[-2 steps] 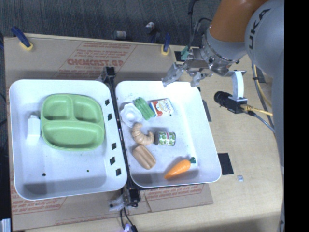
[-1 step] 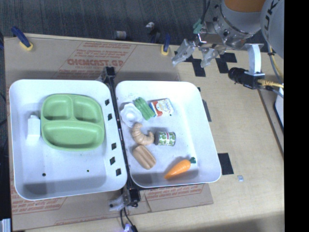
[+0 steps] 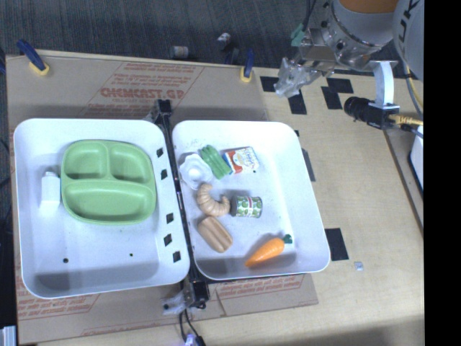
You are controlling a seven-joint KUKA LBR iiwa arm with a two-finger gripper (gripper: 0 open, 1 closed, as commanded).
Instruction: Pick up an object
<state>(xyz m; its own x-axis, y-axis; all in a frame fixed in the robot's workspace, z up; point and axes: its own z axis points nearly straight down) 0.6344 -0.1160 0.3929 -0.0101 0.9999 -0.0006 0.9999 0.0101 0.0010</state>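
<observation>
Your gripper hangs at upper right, outside the right bin; I cannot tell its state, and the carrot waits unreached.

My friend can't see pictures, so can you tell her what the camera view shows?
Two white bins sit side by side: the left bin holds a green divided plate, and the right bin holds toy food, including a carrot and a small can. The robot's tool hangs above the bench, beyond the right bin.
</observation>
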